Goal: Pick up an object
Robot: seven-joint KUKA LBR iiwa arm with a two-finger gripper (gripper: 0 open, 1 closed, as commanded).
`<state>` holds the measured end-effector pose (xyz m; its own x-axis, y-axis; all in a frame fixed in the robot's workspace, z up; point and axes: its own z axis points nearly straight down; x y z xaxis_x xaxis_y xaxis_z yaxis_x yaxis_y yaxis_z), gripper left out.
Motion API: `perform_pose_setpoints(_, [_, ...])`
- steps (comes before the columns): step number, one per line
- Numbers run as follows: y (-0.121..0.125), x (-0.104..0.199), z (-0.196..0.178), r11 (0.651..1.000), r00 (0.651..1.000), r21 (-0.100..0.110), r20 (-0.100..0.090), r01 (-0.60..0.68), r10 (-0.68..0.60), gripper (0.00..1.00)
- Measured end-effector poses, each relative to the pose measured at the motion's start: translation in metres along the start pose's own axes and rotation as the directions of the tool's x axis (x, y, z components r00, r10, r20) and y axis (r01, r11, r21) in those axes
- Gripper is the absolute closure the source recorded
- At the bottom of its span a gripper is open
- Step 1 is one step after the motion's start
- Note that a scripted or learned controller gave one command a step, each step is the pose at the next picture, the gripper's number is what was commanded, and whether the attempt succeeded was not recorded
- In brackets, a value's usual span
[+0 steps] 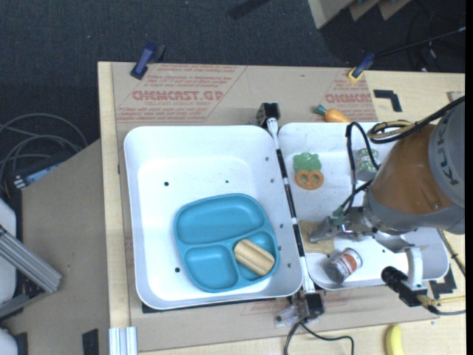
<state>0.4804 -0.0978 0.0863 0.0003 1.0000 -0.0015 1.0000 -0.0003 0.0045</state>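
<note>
My gripper [322, 232] hangs low over the near-left part of the right bin [314, 135], close to the divider between the bins. A small silver can with a red label [344, 263] lies on its side just below and right of the gripper, apart from it. Farther back in the same bin lie an orange pretzel-shaped piece [309, 179] and a green toy [306, 160] touching it. In the left bin [148, 198] a blue divided tray [214, 224] holds a tan roll [254, 257] in its near-right compartment.
The grey arm with its orange band [406, 180] covers the right half of the right bin. A small orange carrot [336, 115] lies on the bench behind that bin. A yellow object [393, 340] lies at the bench's front edge, and a blue clamp [148, 60] at the back left.
</note>
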Motion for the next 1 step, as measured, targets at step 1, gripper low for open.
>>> perform_pose_setpoints(1, [-0.0001, 0.0035, 0.0, 1.0, 1.0, 0.0, 0.001, -0.002, 0.002, 0.0])
